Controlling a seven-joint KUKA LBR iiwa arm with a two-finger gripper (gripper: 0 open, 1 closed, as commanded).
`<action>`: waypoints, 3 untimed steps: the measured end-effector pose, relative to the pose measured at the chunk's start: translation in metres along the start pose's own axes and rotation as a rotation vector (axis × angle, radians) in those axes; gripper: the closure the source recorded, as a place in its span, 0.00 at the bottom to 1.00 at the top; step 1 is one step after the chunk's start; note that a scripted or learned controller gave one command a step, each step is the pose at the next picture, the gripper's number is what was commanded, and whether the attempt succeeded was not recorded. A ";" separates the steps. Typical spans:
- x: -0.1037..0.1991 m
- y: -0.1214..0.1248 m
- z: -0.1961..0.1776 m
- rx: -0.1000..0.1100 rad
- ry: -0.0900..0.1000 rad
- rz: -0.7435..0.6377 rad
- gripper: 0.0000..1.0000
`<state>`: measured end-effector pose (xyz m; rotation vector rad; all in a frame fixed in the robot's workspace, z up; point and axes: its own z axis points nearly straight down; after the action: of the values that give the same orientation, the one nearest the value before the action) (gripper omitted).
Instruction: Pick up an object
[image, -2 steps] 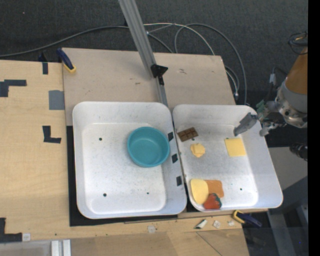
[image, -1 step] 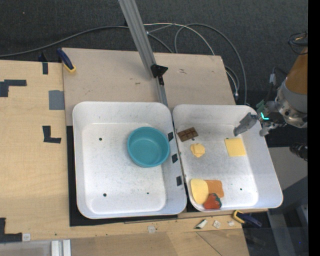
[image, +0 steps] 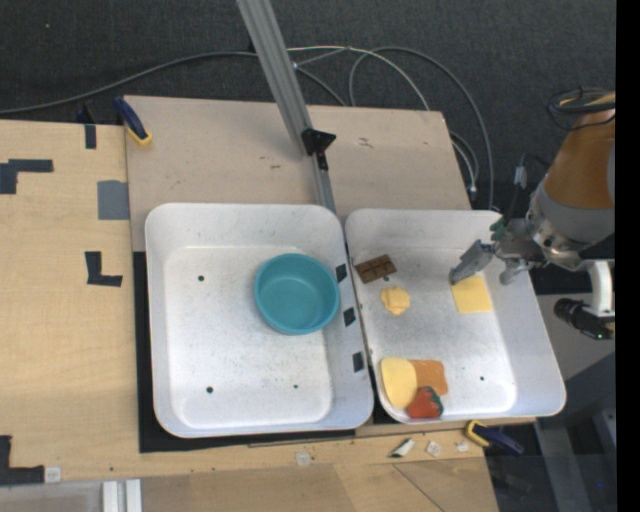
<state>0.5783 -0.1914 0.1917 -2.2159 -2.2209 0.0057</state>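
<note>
Bins: two shallow white bins, left bin (image: 180, 300) and right bin (image: 520, 350), side by side on the desk (image: 60, 330).
Left bin: one round blue-green bowl (image: 296, 292).
Right bin: one flat yellow square (image: 472, 295), one brown block (image: 376, 268), one small yellow lump (image: 396, 301), one yellow, orange and red pile (image: 415, 385).
Jaws: the grey gripper (image: 490, 262) hangs just above the yellow square; jaws spread apart, holding nothing.
</note>
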 end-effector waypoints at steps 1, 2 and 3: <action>-0.008 -0.007 0.053 0.002 0.000 0.002 0.00; -0.008 -0.006 0.103 -0.007 -0.004 0.001 0.00; -0.007 -0.005 0.091 -0.008 -0.003 -0.001 1.00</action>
<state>0.5727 -0.1985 0.1011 -2.2201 -2.2274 -0.0004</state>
